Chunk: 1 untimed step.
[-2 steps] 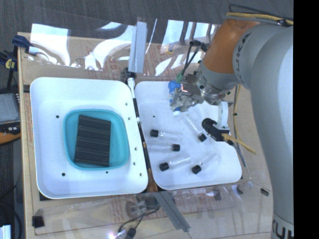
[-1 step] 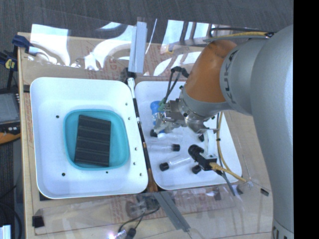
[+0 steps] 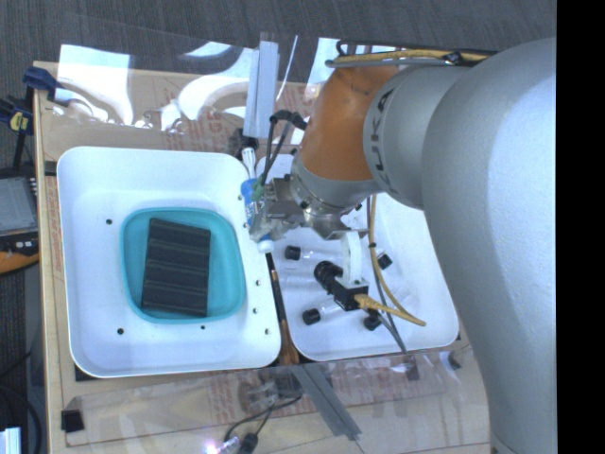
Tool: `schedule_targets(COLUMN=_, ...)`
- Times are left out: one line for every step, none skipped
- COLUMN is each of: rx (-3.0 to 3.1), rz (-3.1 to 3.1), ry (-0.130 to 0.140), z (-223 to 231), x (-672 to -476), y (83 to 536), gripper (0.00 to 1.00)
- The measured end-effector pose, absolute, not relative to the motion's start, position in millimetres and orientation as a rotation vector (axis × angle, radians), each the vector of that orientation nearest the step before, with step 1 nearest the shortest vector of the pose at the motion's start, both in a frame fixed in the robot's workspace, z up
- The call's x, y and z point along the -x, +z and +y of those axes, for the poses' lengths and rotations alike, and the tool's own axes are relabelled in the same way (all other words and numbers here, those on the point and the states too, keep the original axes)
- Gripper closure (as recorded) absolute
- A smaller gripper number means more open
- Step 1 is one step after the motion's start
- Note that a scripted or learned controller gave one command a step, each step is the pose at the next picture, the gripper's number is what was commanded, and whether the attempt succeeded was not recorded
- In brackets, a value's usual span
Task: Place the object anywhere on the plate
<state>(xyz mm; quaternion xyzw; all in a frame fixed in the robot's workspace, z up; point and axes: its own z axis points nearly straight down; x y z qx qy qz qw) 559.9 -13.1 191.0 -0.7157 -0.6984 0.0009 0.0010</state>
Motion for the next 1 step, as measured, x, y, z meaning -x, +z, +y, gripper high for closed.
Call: schedule_targets(rx=2.248, rz=-2.193, ry=0.003, z=-13.6, x=-559.9, y=191.2, gripper=0.0)
